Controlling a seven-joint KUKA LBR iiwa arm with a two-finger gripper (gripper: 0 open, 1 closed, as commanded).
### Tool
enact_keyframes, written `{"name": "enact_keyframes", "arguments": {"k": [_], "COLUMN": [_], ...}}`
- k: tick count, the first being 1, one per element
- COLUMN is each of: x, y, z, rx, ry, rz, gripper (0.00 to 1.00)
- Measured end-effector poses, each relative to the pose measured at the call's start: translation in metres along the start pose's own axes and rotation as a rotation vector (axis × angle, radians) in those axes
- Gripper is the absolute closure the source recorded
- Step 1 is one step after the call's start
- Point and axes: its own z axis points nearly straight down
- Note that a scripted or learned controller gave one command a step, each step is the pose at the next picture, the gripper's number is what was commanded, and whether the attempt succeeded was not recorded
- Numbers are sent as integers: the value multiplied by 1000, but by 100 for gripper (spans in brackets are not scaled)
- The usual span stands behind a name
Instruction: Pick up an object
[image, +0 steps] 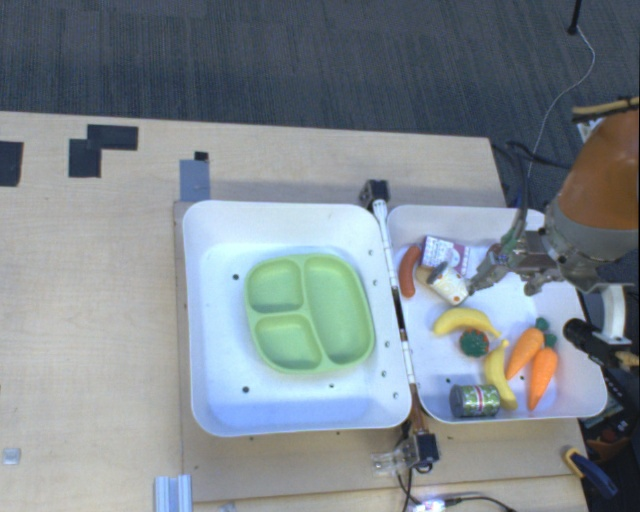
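My gripper (505, 281) hangs over the upper middle of the right bin (588, 405), its fingers spread open with nothing between them. Its left fingertip (481, 279) is just right of a cream cylinder (449, 288). A purple and white packet (441, 252) and a red sausage (406, 272) lie further left. Below the gripper lie a banana (465, 321), a small green and red piece (473, 343), two carrots (522, 353) (541, 373), a second banana (498, 380) and a green can (474, 401).
The left bin (215, 400) holds a green divided plate (308, 313). A raised divider (392, 300) runs between the two bins. The orange and grey arm (600, 190) covers the right bin's far right corner.
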Motion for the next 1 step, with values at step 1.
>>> {"name": "enact_keyframes", "arguments": {"k": [1], "x": [8], "y": [16], "z": [121], "rx": [-8], "ry": [-2], "rz": [2], "gripper": [0]}}
